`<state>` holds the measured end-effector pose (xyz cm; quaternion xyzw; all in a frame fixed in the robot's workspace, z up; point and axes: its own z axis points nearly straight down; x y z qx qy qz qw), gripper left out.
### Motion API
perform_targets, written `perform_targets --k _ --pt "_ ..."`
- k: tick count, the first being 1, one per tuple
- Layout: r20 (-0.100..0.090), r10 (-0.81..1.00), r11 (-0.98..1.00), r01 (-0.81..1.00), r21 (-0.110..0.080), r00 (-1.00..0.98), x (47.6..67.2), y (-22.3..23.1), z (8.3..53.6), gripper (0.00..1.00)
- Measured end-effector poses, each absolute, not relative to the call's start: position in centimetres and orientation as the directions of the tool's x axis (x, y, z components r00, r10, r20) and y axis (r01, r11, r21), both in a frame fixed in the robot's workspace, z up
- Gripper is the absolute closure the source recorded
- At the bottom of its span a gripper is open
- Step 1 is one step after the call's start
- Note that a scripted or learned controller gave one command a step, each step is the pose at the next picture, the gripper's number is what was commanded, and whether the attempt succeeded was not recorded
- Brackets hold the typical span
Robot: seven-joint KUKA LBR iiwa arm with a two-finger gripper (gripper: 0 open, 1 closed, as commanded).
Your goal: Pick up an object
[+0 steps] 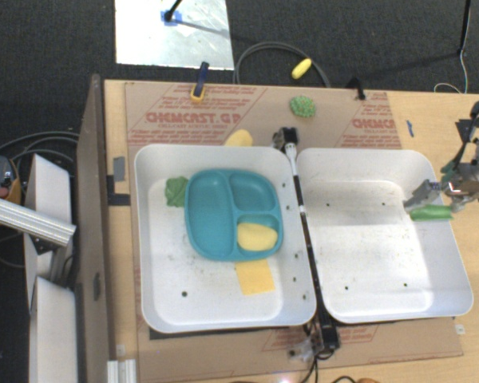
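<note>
The gripper (431, 202) is seen at the right rim of the right bin (383, 294), with a slim green object (431, 212) lying just under it at that rim. Whether the jaws are spread or pressed together cannot be told, nor whether the green object is pinched. If it is merely touched, it could be nudged over the rim onto the desk (343, 114). A thin, low object so close to the wall may be missed entirely.

Dark carpet floor (48, 46) surrounds a cardboard-topped bench (184, 106).
</note>
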<state>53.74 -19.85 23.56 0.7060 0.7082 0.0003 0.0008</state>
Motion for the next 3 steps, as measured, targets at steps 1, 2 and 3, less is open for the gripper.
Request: perform_targets --k 1,2,3 --pt "-0.001 1.0 0.007 1.0 0.005 -0.007 53.8 -19.8 24.6 1.0" --pt "0.002 1.0 0.015 1.0 0.004 -0.015 58.1 -8.8 24.8 1.0" --pt "0.001 1.0 0.007 1.0 0.0 -0.007 57.5 -2.4 23.2 1.0"
